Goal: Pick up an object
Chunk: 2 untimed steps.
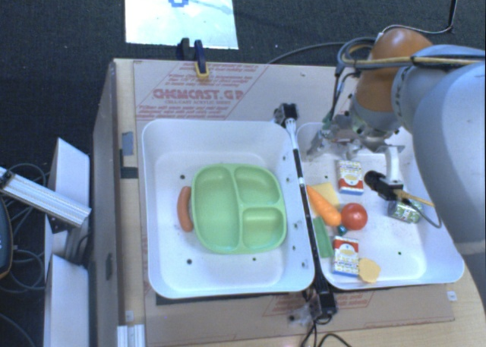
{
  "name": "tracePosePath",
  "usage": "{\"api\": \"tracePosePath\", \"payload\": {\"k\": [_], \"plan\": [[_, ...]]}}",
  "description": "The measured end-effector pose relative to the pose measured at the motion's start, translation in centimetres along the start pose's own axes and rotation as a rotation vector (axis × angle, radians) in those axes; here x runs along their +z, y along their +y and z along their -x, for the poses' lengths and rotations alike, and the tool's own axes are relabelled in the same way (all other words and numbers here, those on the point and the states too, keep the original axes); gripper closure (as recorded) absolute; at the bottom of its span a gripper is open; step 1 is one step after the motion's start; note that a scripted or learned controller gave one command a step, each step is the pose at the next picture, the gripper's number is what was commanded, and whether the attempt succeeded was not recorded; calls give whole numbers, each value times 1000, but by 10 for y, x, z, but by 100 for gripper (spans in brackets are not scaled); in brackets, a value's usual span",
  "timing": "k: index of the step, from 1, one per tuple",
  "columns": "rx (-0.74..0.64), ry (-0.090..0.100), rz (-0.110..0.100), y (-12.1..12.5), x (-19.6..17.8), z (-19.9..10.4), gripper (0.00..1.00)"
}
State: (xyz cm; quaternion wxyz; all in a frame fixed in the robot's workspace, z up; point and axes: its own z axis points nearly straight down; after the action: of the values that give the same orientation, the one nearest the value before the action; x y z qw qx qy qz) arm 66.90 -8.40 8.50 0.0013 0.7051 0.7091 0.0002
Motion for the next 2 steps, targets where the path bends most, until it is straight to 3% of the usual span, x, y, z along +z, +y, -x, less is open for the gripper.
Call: {"api": "tracePosePath", "payload": {"k": [1,2], "plan": [[4,-1,1,0,0,13,0],[1,0,0,0,0,4,0]]}}
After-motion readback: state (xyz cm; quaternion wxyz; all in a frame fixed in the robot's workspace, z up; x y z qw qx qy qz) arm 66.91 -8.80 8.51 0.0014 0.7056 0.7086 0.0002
